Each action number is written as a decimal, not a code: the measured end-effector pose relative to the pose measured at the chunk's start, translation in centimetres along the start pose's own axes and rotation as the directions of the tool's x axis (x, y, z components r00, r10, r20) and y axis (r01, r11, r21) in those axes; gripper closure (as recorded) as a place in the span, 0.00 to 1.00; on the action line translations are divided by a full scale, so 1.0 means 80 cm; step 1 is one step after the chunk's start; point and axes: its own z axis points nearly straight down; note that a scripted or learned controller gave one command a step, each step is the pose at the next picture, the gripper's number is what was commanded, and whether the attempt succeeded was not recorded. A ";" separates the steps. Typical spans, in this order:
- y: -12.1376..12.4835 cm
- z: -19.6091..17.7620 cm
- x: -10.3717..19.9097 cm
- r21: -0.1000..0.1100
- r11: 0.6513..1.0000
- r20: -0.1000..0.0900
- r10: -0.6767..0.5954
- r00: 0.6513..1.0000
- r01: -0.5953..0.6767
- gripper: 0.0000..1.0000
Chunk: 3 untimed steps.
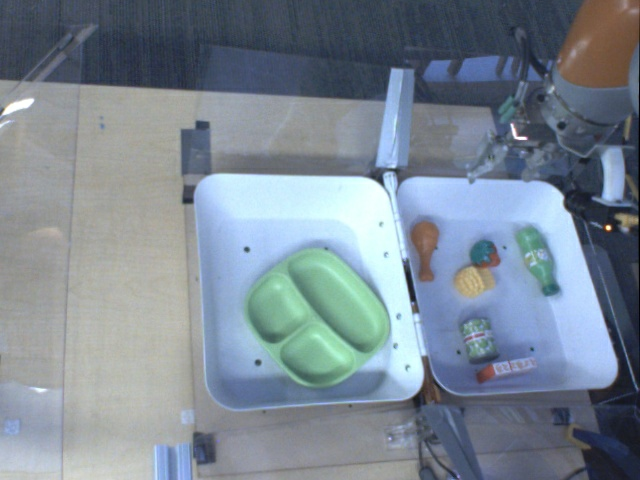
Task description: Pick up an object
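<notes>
Red-labelled packet [506,369] lies at the right bin's [590,363] front, green can [479,339] just behind it. Yellow corn [475,281], drumstick [426,247], and green bottle [536,259] sit mid-bin. Fingers [500,153] hover over the bin's far rim, well apart from all items; opening unclear, nothing seen held.

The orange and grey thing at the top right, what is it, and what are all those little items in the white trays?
That is a robot arm, seen by one camera fixed above the bench, looking down at a slant. Its jaws hang at its tip, over the far edge of the right bin; nothing can be seen held in them. That bin holds toy items for it to pick up: a drumstick, a corn cob, a green bottle, a small can, a small round toy and a red packet. The left bin holds a green divided plate.
</notes>
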 end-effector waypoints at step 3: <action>-0.068 0.225 -0.051 -0.014 1.000 0.001 0.002 1.000 -0.002 1.00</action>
